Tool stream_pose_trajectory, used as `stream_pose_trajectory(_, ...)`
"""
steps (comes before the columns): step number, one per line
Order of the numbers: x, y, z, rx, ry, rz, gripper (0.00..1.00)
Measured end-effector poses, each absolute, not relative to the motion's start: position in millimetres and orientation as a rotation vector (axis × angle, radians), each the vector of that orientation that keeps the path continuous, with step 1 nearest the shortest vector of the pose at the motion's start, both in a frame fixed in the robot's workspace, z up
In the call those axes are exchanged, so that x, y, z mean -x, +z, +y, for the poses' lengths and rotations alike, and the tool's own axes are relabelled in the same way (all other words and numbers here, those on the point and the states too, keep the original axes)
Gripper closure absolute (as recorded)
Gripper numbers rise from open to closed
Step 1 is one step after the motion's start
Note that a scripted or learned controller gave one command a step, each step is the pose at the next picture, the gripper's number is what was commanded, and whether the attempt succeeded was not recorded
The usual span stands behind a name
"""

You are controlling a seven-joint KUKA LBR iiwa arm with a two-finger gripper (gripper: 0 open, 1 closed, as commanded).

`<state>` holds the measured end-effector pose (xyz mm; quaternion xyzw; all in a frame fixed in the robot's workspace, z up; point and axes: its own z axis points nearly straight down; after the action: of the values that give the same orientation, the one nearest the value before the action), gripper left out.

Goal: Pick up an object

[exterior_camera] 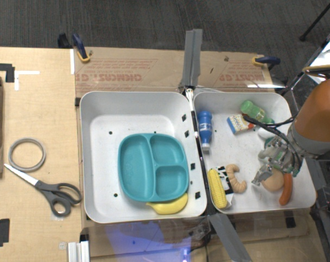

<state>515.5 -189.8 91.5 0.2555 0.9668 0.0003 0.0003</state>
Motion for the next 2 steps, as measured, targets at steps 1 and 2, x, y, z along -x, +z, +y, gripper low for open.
stream_pose_trajectory(1,-573.7,92.9,-216.2,-0.774,0.001,3.042,0.00)
stream_pose_trajectory(2,-528.6,92.3,-187.0,-0.788,0.000,3.039,0.00)
